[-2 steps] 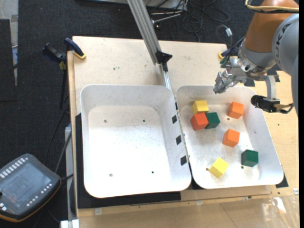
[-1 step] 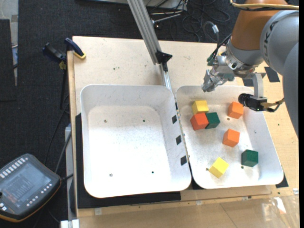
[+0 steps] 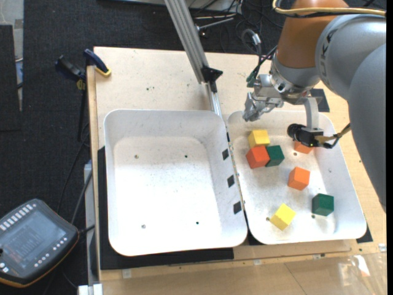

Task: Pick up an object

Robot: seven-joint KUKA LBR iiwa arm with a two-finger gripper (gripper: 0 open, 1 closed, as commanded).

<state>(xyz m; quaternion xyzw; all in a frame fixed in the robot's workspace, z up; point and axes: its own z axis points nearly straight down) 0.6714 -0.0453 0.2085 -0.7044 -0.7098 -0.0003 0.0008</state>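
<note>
Your arm's gripper (image 3: 253, 111) is hovering over the far end of the right bin (image 3: 344, 226), jaws too blurred for you to tell their state; a yellow cube (image 3: 258, 137), red cube (image 3: 258, 157) and green cube (image 3: 274, 155) are clustering just below it.

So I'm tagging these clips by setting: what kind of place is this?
Most likely a robotics lab or test cell. A grey arm with its gripper reaches over two white bins, the right one holding coloured blocks, and a teach pendant lies on the dark floor.
</note>
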